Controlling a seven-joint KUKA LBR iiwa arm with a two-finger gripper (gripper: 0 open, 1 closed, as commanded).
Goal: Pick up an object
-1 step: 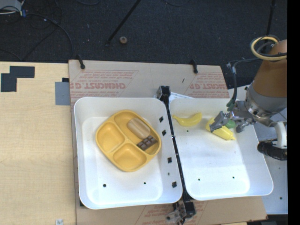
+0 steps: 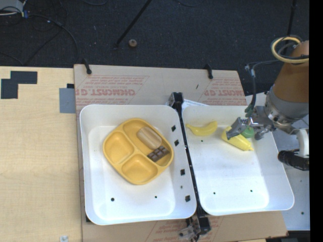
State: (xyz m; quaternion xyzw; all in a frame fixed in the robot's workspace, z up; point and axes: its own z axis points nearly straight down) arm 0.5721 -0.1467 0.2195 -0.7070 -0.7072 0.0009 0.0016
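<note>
In the right bin (image 2: pixel 237 190) a yellow banana-shaped piece (image 2: pixel 202 129) lies near the back left. A second yellow piece (image 2: pixel 240 143) lies further right, with a small green item (image 2: pixel 247 132) touching its upper side. My gripper (image 2: pixel 236 130) hangs low over the back of this bin, right at the upper left end of the second yellow piece and beside the green item. The grey arm with its orange band (image 2: pixel 291 79) reaches in from the right. Whether anything is held is hidden by the gripper body.
The left bin (image 2: pixel 101 185) bears a yellow divided plate (image 2: pixel 121 147) with a tan bread roll (image 2: pixel 149 136) and a brown chocolate bar (image 2: pixel 159 154) in it. A black divider (image 2: pixel 184 155) runs between the bins. Cardboard (image 2: pixel 141 87) lies under both.
</note>
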